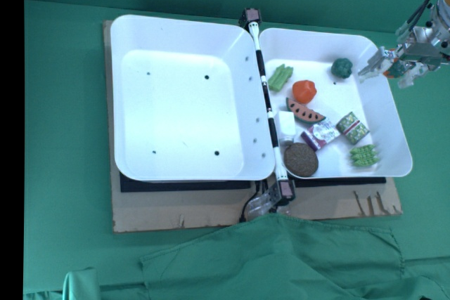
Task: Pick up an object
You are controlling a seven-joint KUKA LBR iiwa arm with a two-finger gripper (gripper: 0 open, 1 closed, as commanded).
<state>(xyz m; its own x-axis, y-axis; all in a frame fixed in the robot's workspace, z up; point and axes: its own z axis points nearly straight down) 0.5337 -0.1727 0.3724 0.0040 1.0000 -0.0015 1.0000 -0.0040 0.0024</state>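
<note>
Nearest the camera, a green cloth lies rumpled over the front of the bench and overlaps the edge of the cardboard sheet under both bins.

The left bin rests on the cardboard, and dark dots mark its floor. A black-and-white rod runs along the seam between the bins.

The right bin holds the loose objects. At its front lie a brown round disc and a bunch of light green pods, well apart from each other. Just behind the disc sit a white block and a silver packet with red print; beside the packet lies a small green box with a red and white label. The print on both is too small to read. Farther back, a red watermelon slice with dark seeds lies just in front of an orange-red chunk. A green bundle of stalks lies near the rod. A dark green, knobbly broccoli piece sits near the bin's far wall.

Farthest back, the gripper hangs over the right rim of the right bin, tilted. Its fingers stand apart. A small dark green item shows between them; its kind cannot be told.
</note>
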